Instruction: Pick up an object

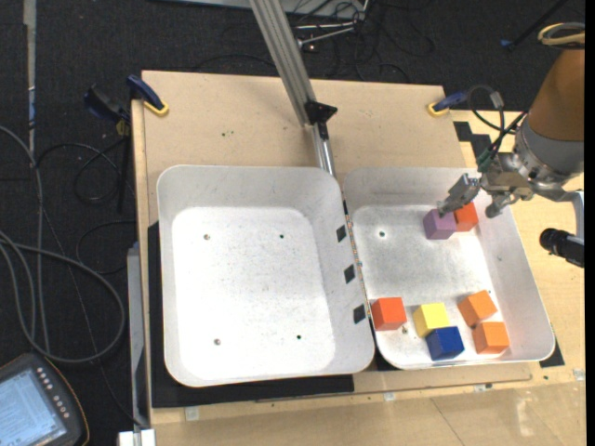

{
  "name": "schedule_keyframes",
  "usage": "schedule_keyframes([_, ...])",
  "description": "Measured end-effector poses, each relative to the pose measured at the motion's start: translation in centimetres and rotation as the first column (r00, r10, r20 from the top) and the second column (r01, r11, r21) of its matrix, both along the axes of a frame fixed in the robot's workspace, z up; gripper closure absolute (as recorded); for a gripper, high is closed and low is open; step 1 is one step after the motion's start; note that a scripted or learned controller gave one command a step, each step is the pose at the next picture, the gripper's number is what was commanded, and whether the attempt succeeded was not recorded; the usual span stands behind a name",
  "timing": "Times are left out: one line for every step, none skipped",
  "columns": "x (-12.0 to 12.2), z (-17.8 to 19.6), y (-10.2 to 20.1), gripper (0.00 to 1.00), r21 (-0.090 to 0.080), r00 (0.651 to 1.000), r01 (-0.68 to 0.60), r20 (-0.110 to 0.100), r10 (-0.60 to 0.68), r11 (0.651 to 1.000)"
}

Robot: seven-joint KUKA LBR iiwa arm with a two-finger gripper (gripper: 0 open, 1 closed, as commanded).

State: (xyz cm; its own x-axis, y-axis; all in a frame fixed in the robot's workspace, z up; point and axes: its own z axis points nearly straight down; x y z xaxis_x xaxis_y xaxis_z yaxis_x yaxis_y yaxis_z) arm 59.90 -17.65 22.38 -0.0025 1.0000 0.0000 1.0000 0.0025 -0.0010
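- Two small cubes sit right at the two-finger gripper (472, 196): a purple plastic cube (439, 223) just below and left of the fingertips, and a red-orange plastic cube (466, 216) touching its right side, partly under the fingers.
- Whether the jaws stand apart or together I cannot tell from this slant; no cube is visibly between them, so nothing counts as held.
- To do the grasp well, I judge the tool should centre over one cube alone, since the pair sits pressed together and a finger coming down on the seam would likely shove both aside.
- The purple cube looks the better target, as its left and near faces are free.
- Farther from the tool, toward the near rim of the right-hand shallow white bin (521, 249), lie an orange cube (388, 312), a yellow cube (430, 319), a blue cube (445, 342) and two more orange cubes (483, 321), clustered tightly.
- Farthest away is the left-hand white bin (177, 249).
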Motion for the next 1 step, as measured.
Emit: schedule_keyframes([0.00, 0.00, 0.01, 0.00, 0.000, 1.000, 0.000, 0.000, 0.000, 1.000])
